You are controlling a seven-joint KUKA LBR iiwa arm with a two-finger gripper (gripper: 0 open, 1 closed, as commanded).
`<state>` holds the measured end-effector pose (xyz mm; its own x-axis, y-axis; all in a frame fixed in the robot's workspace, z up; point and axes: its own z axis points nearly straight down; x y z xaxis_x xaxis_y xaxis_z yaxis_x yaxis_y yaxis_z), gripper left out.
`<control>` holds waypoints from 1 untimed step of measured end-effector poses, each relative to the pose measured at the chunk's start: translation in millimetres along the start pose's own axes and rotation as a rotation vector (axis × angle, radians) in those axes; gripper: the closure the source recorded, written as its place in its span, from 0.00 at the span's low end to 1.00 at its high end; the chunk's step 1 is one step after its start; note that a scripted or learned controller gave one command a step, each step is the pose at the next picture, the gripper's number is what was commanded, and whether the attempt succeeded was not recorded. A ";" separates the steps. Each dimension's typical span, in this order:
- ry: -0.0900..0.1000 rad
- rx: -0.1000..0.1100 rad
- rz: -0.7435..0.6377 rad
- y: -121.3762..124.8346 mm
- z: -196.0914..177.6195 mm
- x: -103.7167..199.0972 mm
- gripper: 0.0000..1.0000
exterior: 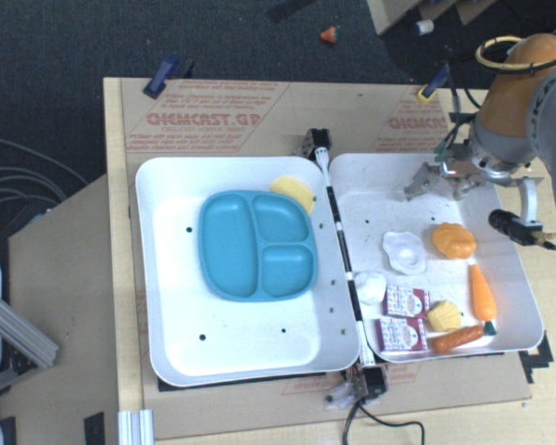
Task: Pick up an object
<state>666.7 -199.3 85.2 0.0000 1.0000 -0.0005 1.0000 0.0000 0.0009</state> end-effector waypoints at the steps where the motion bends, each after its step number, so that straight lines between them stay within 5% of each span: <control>1: -0.001 -0.001 -0.001 0.1 0.1 -2.7 0.00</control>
<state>666.8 -202.0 85.1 -0.0007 1.0000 -0.0012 1.0000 0.0007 0.0015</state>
